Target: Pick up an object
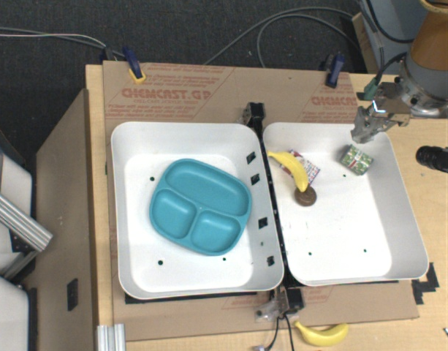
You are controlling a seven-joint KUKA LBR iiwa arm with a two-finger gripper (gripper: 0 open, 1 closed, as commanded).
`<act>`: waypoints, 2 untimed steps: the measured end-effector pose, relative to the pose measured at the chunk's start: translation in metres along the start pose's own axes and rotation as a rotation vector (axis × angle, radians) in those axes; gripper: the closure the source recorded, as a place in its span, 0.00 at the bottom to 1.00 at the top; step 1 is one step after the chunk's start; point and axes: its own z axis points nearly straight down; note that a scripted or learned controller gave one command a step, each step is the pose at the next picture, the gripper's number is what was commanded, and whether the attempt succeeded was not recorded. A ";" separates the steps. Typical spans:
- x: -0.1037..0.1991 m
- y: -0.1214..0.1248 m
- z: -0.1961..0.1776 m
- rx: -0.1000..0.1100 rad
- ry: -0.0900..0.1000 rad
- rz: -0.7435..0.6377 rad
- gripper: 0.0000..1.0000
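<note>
One end effector [364, 131] poised just above green packet [357, 159], right bin [370, 254].

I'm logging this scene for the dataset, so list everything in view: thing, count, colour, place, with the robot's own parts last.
left bin: 1, white, left half of the bench
right bin: 1, white, right half of the bench
divided plate: 1, teal, middle of the left bin
banana: 1, yellow, upper left of the right bin
brown disc: 1, brown, at the banana's lower end
printed packet: 1, pale with dark print, under the banana
small packet: 1, green and white, upper right of the right bin
second banana: 1, yellow, off the bins at the bench's front edge
clamps: 2, blue and yellow, back edge of the board
cables: several, grey, floor behind the bench
arm: 1, grey with orange band, upper right
gripper: 1, grey, just above the small packet
</note>
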 end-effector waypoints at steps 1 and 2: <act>0.044 -0.003 0.017 0.007 0.002 -0.002 1.00; 0.103 -0.008 0.018 0.006 0.004 -0.005 1.00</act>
